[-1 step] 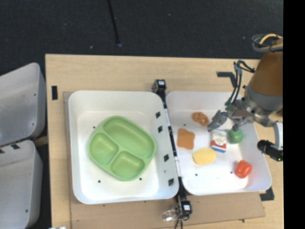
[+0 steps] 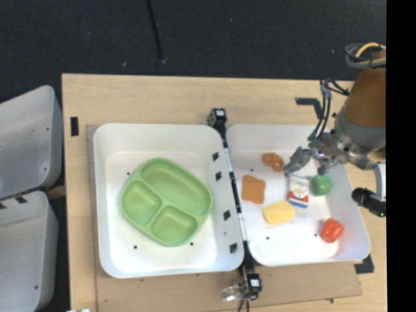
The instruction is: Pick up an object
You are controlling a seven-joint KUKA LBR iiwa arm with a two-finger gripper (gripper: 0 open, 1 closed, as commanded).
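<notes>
The objects you are after are lying in the right bin (image 2: 260,252): a pretzel (image 2: 273,160), an orange toast slice (image 2: 253,188), a yellow piece (image 2: 279,213), a small white carton (image 2: 298,191), a green ball (image 2: 321,185) and a red pepper (image 2: 331,230). Your gripper (image 2: 311,164) is hovering over that bin's upper right, fingers spread apart and gripping nothing, just above the carton and ball. The left bin (image 2: 104,174) is carrying a green divided plate (image 2: 166,201).

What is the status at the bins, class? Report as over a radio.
Gripper low over right bin, above the small carton. Nothing seen held. Green ball close beside carton; may crowd the grasp.
</notes>
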